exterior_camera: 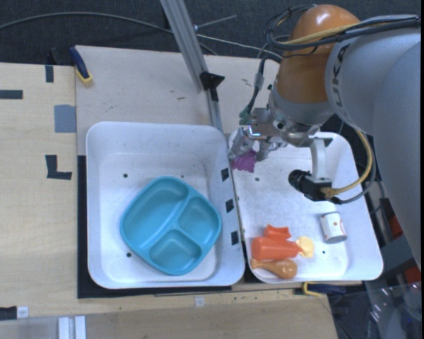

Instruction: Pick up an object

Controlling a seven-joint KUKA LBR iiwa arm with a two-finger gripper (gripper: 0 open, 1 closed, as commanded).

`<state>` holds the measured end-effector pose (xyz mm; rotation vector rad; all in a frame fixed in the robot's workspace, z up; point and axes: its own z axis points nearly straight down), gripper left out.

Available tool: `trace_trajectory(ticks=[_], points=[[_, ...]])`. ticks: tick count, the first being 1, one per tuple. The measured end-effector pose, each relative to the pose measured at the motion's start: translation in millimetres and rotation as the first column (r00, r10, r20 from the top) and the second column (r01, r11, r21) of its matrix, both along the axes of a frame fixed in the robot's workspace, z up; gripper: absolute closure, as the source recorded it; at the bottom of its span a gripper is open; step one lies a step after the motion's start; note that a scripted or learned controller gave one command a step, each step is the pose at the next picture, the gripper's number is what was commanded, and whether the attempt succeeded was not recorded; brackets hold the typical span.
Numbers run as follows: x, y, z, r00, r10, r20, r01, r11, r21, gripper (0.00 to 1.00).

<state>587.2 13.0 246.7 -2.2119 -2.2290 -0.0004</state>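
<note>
Pincer [249, 149] grips purple object [244, 162] above right bin [364, 263].

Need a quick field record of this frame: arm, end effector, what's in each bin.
arm: grey with orange band, reaching in from the right over the right bin
end effector: at the upper left corner of the right white bin, a small purple object at its tip; grasp unclear
left white bin: blue three-compartment plastic tray
right bin, near edge: orange toy pieces, yellow piece, brown drumstick-shaped toy
right bin, right side: small white cylinder
</note>
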Motion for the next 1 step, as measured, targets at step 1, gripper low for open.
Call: trace_trajectory(ticks=[1], points=[[12.4, 59.8, -10.5, 1.0, 0.0, -0.001, 0.0, 1.0, 0.0, 1.0]])
